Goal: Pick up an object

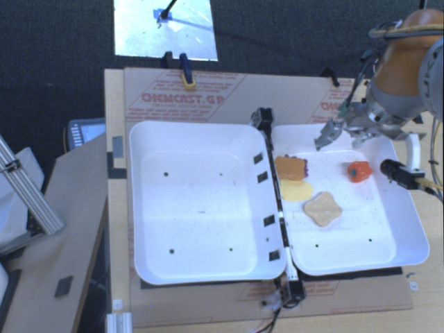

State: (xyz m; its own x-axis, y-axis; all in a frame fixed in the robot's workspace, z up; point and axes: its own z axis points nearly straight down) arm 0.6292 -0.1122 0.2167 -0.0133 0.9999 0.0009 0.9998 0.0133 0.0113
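Nothing is held between the parted fingers of the gripper [345, 134], poised above the right white plastic bin [409, 245] at its twelve o'clock, presumably for descent on the small orange-red rounded object [359, 172] lying towards three o'clock.

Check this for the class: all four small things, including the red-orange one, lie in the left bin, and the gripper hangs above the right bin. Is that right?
Not quite. The camera view shows all four things in the right bin, including the red-orange one; the gripper does hang above the right bin.
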